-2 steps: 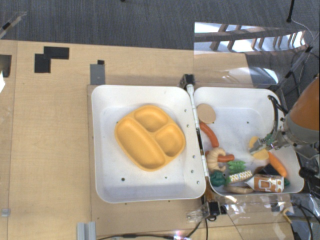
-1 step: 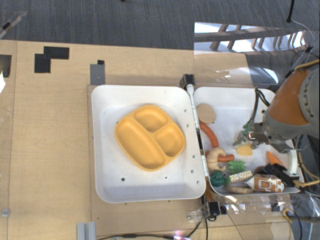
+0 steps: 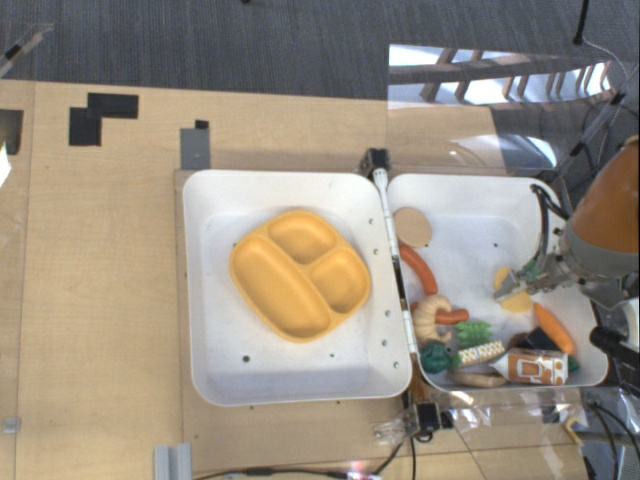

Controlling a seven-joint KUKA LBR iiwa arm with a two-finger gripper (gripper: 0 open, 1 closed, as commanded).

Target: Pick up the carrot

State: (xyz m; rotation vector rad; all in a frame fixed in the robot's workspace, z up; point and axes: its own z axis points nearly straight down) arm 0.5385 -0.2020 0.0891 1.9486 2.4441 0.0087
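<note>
- Fingers [image 3: 522,280]: low in the right bin, tips by a yellow piece [image 3: 514,302]; can't tell if they're spread or closed, nothing visibly between them.
- Carrot [image 3: 553,327]: lying in the right bin just below and right of the fingers, apart from them, angled toward the bin's lower right corner.
- Arm [image 3: 610,218]: comes in from the right edge, orange band above the wrist, over the right bin's far right side.
- Right bin [image 3: 470,208]: upper part bare apart from a tan disc [image 3: 412,228] near the top left.
- Red sausage [image 3: 418,268]: slanted along the divider side, below the disc.
- Clutter along the bin's lower edge: green toy [image 3: 436,357], small orange-and-white carton [image 3: 538,367] lying on its side just below the carrot, other small items too jumbled to name.
- Left bin [image 3: 215,368]: holds a yellow divided plate [image 3: 299,273], three compartments, roughly centred.
- Surface [image 3: 90,298]: light wood, black markers [image 3: 101,116] near the top left.
</note>
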